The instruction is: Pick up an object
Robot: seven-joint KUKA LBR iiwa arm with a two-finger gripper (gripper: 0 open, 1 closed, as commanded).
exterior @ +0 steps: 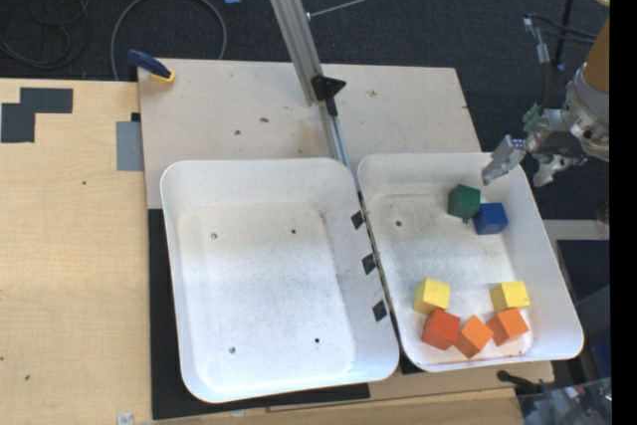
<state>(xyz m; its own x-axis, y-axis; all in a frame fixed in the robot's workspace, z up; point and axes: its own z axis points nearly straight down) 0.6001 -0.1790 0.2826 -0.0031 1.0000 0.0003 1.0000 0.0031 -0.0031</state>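
The right bin holds several small blocks. A green block touches a blue block near the bin's far right side. Toward the near edge lie two yellow blocks and three orange blocks in a loose cluster. My gripper hovers over the bin's far right corner, just up and right of the green and blue blocks. Its fingers are spread open with nothing between them.
The left bin stands beside the right one, with black clips along the shared rim. A slanted aluminium rail rises behind the bins. A blue-and-yellow clamp lies at the bench's far left corner.
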